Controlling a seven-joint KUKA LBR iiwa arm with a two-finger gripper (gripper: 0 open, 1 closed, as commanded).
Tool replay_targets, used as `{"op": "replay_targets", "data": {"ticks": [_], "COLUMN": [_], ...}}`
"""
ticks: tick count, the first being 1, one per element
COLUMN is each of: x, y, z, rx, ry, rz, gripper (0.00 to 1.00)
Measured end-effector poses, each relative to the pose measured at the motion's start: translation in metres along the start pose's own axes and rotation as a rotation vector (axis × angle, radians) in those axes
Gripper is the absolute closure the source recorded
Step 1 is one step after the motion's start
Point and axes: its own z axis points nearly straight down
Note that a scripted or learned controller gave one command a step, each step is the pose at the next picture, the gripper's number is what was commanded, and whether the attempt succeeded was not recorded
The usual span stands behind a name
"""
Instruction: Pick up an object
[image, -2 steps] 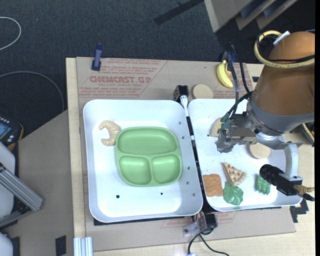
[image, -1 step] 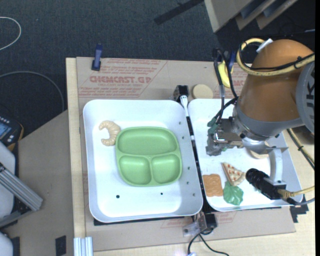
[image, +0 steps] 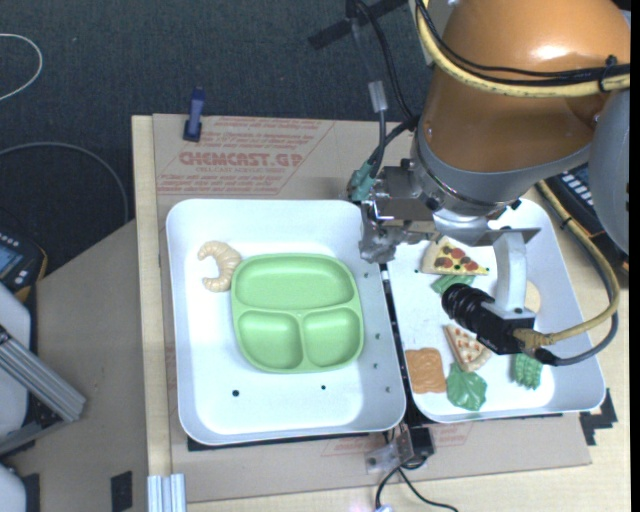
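My gripper hangs under the big orange and grey wrist, low over the top left corner of the right bin, close to the wall between the two bins. Just right of it lies a pizza slice. Further down the right bin are a second wedge-shaped slice, a brown toast piece, a green leaf and a small green piece. A white curved piece lies at the right. The arm's body hides the bin's upper part.
The left bin holds a green divided plate and a tan croissant at its upper left. A black hose from the arm crosses over the right bin's middle. Cardboard lies under both bins.
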Motion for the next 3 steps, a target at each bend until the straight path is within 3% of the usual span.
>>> {"op": "replay_targets", "data": {"ticks": [2, 3], "x": [-0.006, -0.046], "y": [0.001, -0.001], "z": [-0.015, 0.01], "rx": [0.007, 0.019], "ry": [-0.007, -0.009], "rz": [0.011, 0.018], "gripper": [1.0, 1.0]}}
